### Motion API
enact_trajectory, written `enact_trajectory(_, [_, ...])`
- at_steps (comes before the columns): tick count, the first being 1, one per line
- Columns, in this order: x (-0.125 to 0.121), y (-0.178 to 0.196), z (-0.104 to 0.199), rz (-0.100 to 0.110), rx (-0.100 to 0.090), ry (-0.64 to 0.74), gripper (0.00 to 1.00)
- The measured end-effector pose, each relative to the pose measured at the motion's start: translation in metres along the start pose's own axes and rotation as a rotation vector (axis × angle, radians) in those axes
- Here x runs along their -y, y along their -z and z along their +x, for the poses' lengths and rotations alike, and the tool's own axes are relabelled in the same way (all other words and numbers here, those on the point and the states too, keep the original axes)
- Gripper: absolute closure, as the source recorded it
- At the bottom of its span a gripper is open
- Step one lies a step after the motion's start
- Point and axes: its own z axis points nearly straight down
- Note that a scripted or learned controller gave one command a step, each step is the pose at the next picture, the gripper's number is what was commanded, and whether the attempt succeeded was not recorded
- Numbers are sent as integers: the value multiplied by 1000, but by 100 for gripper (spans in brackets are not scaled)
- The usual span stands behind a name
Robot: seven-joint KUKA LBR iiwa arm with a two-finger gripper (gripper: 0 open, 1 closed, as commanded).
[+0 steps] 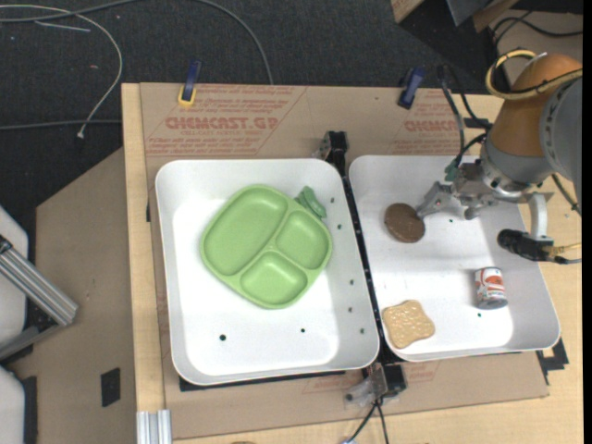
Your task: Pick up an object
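Two white bins side by side on the desk. Left bin holds a green divided plate, with a small green item at its upper right edge. Right bin holds a brown round object at upper left, a tan cracker-like square at lower left, and a small red and white can at right. Arm enters from upper right of frame. Claw sits low over the right bin, just beside the brown round object's upper right; cannot tell its state or whether they touch. Nothing seen held.
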Motion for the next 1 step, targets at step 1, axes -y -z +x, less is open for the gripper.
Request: enact_trajectory(1, [-2, 14, 0, -5, 2, 1, 100])
